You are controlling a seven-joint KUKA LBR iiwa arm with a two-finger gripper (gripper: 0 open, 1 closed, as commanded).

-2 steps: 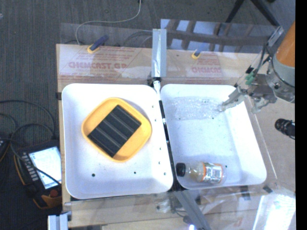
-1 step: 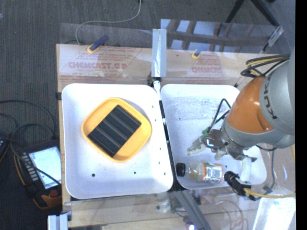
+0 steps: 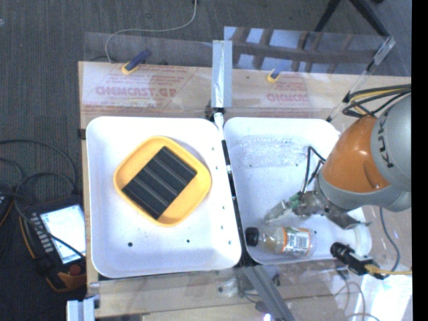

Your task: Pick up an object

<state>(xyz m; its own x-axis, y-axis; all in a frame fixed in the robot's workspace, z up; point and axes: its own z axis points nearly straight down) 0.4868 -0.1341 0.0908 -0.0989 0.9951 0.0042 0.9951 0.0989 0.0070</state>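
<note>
A clear plastic bottle (image 3: pixel 286 240) with an orange label and a black cap lies on its side along the front wall of the right bin (image 3: pixel 267 152), cap pointing left. My gripper (image 3: pixel 279 211) hangs low over the right bin, just above and behind the bottle, with the orange-banded wrist to its right. In the left bin (image 3: pixel 107 246) sits a yellow square dish (image 3: pixel 127 172) with a black ridged insert (image 3: pixel 160 181).
The two bins meet at a narrow ridge in the middle of the bench. A wooden board with clamps lies behind the bins. Cables and a small tablet lie on the floor to the left.
</note>
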